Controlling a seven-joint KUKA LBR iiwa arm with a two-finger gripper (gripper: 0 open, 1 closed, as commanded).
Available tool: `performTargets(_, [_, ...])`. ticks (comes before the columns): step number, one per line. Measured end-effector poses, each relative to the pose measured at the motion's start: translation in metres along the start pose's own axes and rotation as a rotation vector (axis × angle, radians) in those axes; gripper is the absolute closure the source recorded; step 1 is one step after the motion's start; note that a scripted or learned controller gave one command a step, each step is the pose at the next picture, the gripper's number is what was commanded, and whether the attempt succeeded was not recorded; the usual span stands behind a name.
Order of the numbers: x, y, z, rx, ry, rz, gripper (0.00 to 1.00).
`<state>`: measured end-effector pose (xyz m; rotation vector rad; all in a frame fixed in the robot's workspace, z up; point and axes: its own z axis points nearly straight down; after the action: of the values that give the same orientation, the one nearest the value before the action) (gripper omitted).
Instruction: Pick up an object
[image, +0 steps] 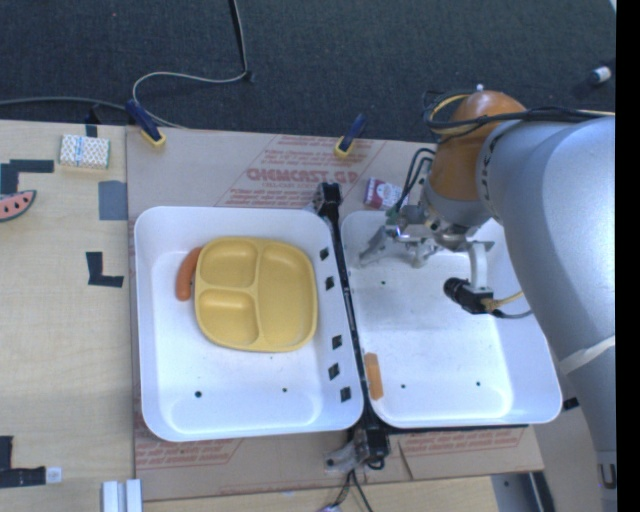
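The grey KUKA arm (560, 230) comes in from three o'clock and takes up the whole right side of the view, with its orange band (462, 150) sitting at about one o'clock from the centre of the bench. Under it lies a brown cardboard sheet (260, 175) with red lettering, which carries the two shallow white bins. The left bin (160, 400) holds a yellow divided tray (256, 293) with three compartments, lying flat in the upper half of the bin. Touching that tray at its nine o'clock edge is a small orange sausage-shaped object (185, 274), partly tucked against the tray's rim. The right bin (440, 400) has a bare white floor across most of it, and a second small orange object (373, 375) lies at its seven o'clock corner, just beside the black divider between the bins. The gripper (400, 245) hangs over the upper part of the right bin, at about twelve o'clock in that bin, well apart from the orange object in the corner. Its metal parts spread to either side, and nothing is seen between them, but whether it is released or clenched cannot be told from this angle. On the wooden bench at nine to ten o'clock lie a watermelon-slice toy (17, 204) and a small chequered block (84, 151).
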<state>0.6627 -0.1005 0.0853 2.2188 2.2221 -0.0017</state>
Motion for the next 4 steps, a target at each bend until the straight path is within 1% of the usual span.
performTargets(1, [0.000,0.000,-0.010,-0.001,-0.001,-0.001,1.00])
performTargets(2, [0.000,0.000,-0.010,-0.001,-0.002,-0.001,0.00])
performTargets(3, [0.006,-0.028,0.000,-0.002,-0.001,0.001,0.00])
performTargets(4, [0.006,-0.027,-0.010,-0.002,0.000,0.001,1.00])
